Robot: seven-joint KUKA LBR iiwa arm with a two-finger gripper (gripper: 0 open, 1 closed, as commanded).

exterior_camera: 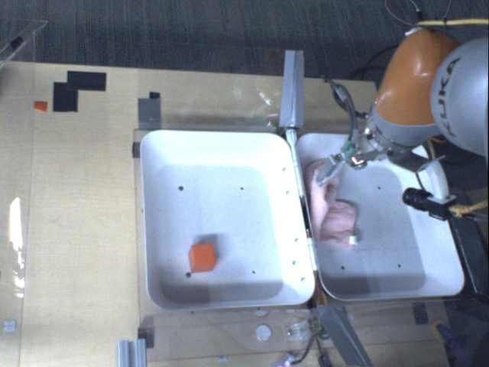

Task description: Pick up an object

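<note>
We hung the gripper (330,173), grip state unclear to us, just above the pink cloth (334,214), approach stage; descent comes next.

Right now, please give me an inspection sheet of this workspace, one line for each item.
Surface: wooden bench bearing two white bins, left bin and right bin, side by side.
Job's things: orange block in the left bin, near its front; pink soft thing in the right bin, against its left wall.
Clutter: black shapes and a small orange mark on the bench, far left.
Gripper: gripper above the right bin, just over the pink thing's far end.
Cables: cable looped above the arm.
Surroundings: dark floor beyond the bench.
</note>
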